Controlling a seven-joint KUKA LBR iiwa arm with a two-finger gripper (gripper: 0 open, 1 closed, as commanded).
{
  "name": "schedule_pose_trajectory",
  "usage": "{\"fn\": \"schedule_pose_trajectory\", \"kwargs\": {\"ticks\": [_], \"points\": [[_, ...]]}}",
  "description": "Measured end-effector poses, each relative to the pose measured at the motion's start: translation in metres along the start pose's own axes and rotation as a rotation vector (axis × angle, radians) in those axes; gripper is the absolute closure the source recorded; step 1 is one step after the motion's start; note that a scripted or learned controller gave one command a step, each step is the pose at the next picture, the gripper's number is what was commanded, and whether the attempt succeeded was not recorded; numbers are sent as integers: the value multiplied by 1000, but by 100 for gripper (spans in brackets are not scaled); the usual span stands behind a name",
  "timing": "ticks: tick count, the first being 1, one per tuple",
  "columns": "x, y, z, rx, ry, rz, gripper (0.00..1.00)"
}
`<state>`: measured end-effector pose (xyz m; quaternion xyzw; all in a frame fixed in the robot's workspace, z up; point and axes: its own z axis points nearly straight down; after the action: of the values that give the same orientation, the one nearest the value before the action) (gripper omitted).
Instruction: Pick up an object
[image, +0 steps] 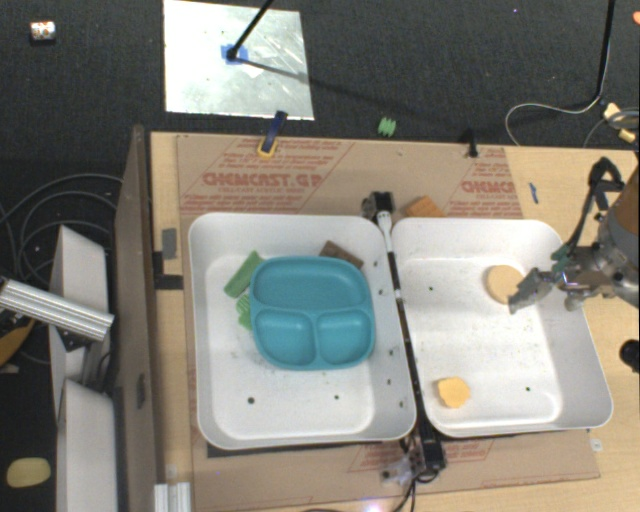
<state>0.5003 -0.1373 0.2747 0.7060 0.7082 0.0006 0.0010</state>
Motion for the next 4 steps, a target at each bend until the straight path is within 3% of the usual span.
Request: {"fn": "schedule_pose_trajectory", "kwargs": {"ticks": [1, 2, 3, 4], "points": [[-1, 76, 12, -5, -1, -5, 0], [-32, 94, 28, -2, -2, 2, 0], [-65, 112, 107, 3, -1, 3, 0], [-63, 126, 194, 5, 1, -2, 0]]}}
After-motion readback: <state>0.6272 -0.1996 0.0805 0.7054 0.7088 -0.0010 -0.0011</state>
